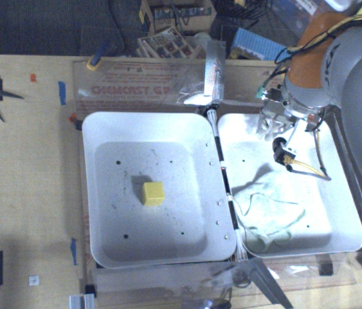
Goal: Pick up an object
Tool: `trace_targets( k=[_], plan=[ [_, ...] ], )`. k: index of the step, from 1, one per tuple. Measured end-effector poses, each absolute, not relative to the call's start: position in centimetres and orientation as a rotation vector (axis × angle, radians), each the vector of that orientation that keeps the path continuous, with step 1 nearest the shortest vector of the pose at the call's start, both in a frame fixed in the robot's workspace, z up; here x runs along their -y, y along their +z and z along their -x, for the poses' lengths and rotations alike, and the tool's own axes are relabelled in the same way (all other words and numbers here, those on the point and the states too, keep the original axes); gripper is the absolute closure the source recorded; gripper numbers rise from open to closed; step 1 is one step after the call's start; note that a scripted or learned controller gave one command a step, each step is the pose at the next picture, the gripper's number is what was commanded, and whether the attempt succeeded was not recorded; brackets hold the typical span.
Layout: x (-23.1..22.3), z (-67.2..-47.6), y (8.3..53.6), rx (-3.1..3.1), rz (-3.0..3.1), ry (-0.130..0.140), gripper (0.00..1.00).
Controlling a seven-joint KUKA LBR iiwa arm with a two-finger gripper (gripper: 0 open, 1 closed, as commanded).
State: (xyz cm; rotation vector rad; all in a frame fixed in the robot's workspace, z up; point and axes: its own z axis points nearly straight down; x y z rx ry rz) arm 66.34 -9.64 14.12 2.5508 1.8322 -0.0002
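Yellow is the first thing that catches my eye: a little yellow block (153, 193) sitting on the floor of the left bin (97, 134), roughly in the middle, maybe a touch toward the near side. It lies flat, not touching any wall, with a faint shadow off its left edge. A few dark specks and small holes dot the bin floor around it.

Over on the other side, the arm (354, 76) comes in from the right, big grey body with the orange band (312, 50) just above the wrist. The gripper (276, 126) hangs over the far part of the right bin (341, 237), near its back wall and not far from the divider between the two bins. Honestly I can't tell how the gripper is set, the glare and the clutter of metal and cables around the wrist swallow it. Nothing that I can make out is in it.

So the block and the gripper are well apart: different bins, block to the left and nearer, gripper to the right and farther back, with the ridge where the two bins meet between them.

The right bin also has a crumpled pale cloth (272, 212) lying on its floor toward the near side, below the gripper. A yellow-tipped cable (303, 165) dangles off the wrist.
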Motion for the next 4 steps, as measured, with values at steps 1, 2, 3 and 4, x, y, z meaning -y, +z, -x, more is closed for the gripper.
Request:
trace_targets(
  k=[1, 2, 3, 4],
  plan=[
    [9.4, -66.9, 8.7, -1.367, -2.826, 0.004, 1.0],
    [9.3, -67.0, 9.6, -1.372, -2.823, 0.0, 1.0],
    [9.3, -67.0, 10.4, -1.375, -2.821, -0.002, 1.0],
    [9.3, -67.1, 11.2, -1.377, -2.818, -0.005, 1.0]
  ],
)
